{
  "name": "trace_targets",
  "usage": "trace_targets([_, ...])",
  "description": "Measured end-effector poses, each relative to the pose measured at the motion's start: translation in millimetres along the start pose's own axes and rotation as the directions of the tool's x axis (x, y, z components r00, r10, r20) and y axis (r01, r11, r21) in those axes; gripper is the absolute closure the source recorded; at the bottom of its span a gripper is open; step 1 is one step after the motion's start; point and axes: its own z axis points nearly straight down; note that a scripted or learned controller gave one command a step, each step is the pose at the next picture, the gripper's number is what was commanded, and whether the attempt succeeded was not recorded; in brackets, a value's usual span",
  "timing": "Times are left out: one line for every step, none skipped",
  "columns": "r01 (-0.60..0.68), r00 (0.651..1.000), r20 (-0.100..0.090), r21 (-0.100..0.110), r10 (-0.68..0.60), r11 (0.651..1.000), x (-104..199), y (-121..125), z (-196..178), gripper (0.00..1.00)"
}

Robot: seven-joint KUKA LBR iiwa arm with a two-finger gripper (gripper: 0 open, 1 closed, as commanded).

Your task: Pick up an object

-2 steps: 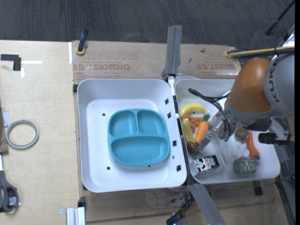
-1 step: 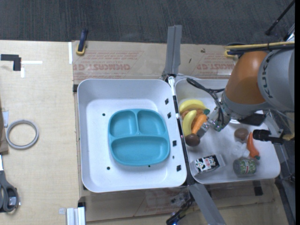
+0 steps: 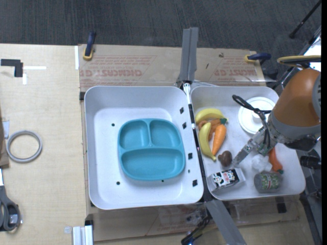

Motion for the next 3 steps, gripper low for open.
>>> trace_targets([-0.176, 0.984, 0.001, 0.000, 0.176, 0.984, 24.7, 68.4, 0.0, 0.00])
trace_targets([-0.249, 0.969, 0.002, 0.000, 0.249, 0.969, 6.3, 90.7, -0.1, 0.00])
trace_targets([-0.246, 0.969, 0.005, 0.005, 0.246, 0.969, 5.3, 89.7, -5.8, 1.00])
